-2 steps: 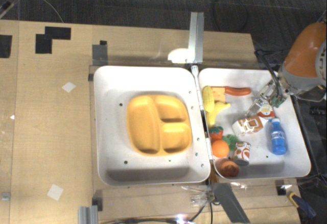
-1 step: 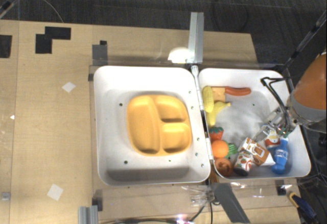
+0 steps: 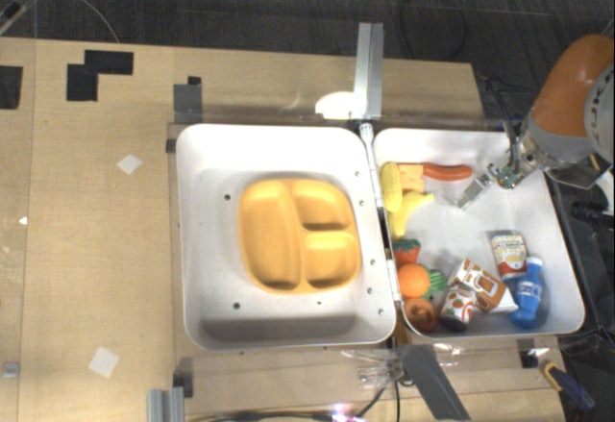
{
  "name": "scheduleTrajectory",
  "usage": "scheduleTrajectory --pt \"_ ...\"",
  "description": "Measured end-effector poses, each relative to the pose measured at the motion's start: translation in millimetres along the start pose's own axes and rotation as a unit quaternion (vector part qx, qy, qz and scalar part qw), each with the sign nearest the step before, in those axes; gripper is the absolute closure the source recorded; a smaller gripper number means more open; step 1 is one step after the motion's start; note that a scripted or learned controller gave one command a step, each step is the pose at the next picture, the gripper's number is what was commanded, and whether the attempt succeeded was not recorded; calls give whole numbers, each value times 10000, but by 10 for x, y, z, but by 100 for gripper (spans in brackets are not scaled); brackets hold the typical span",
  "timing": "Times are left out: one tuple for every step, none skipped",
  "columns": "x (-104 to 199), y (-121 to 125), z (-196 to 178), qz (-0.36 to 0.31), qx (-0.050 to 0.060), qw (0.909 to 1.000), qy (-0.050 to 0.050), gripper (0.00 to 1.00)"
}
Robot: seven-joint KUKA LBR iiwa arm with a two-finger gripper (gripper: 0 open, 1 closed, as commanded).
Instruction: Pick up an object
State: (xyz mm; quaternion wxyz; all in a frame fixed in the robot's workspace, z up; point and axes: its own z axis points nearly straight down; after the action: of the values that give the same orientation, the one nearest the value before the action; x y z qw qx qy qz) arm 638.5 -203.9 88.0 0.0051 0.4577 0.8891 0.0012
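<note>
Tan worktop (image 3: 96,247) under two white bins. Tool (image 3: 478,185) low in right bin (image 3: 567,247), finger spread impossible to tell, nothing visibly gripped. Just left: red sausage (image 3: 448,171), banana (image 3: 396,197). Yellow divided tray (image 3: 296,233) in left bin (image 3: 207,218).

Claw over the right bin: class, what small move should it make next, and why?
Probably lower slightly left toward the sausage. The claw hangs just right of it with nothing between its fingers, and the sausage lies apart from the crowded items, near the banana.
</note>
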Motion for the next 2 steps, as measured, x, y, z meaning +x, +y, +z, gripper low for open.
scheduleTrajectory --pt "336 -506 -7 -670 3 9978 1 0" --pt "-176 207 -13 -234 56 9997 66 0"
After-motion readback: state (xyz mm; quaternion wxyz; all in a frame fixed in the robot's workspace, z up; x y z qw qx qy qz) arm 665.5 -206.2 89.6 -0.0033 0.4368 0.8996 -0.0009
